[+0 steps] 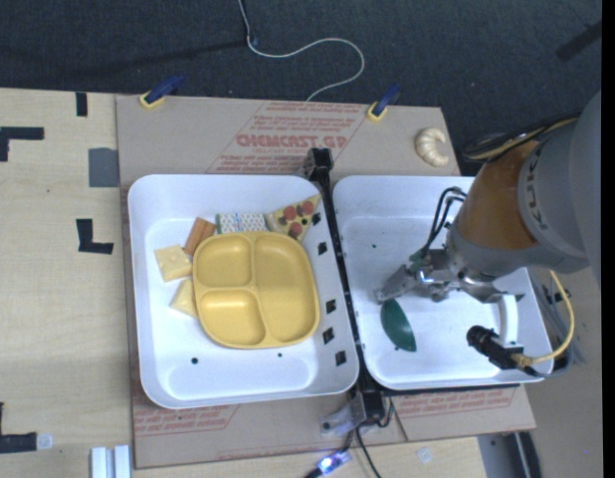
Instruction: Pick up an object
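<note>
Arm low in the right bin (507, 366), gripper (399, 285) beside a green object (398, 326).

From the overhead camera: the gripper points toward the divider, its tip just above the dark green leaf-shaped object on the bin floor (touching or not, I cannot tell), and the jaw state cannot be made out either. The left bin (158, 361) holds a yellow divided plate (256, 290), with flat tan pieces (174, 263) and patterned bits along its upper and left edges.
</note>
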Available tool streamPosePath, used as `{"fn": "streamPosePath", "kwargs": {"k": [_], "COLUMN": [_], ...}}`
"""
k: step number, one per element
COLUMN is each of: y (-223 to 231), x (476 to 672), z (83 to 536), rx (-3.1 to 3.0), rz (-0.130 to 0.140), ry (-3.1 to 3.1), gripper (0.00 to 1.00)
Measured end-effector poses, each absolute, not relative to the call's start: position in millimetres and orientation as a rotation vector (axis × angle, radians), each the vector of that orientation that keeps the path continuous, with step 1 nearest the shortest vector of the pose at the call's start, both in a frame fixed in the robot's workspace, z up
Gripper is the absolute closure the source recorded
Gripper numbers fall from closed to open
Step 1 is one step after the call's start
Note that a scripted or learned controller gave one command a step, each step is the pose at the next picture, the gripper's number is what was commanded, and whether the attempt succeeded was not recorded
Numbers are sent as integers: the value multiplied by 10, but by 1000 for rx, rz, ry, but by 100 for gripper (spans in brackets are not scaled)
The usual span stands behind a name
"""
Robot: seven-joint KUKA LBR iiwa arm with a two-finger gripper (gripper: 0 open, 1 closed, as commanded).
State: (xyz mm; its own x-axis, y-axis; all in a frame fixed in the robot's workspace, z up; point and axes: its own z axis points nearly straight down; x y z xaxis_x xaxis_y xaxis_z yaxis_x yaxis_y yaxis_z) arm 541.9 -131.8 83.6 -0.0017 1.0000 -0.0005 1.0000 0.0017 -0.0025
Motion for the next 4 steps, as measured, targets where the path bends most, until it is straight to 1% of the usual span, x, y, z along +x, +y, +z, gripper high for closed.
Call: {"fn": "streamPosePath", "kwargs": {"k": [1,2,4], "y": [-1320,-1398,-1374], "x": [5425,5369,5366], "z": [950,1443,2266], "rx": [-2220,-2223,-2221], "rz": [2,-2,-3], "ry": [-2224,-2222,-2225], "gripper": [100,100,100]}}
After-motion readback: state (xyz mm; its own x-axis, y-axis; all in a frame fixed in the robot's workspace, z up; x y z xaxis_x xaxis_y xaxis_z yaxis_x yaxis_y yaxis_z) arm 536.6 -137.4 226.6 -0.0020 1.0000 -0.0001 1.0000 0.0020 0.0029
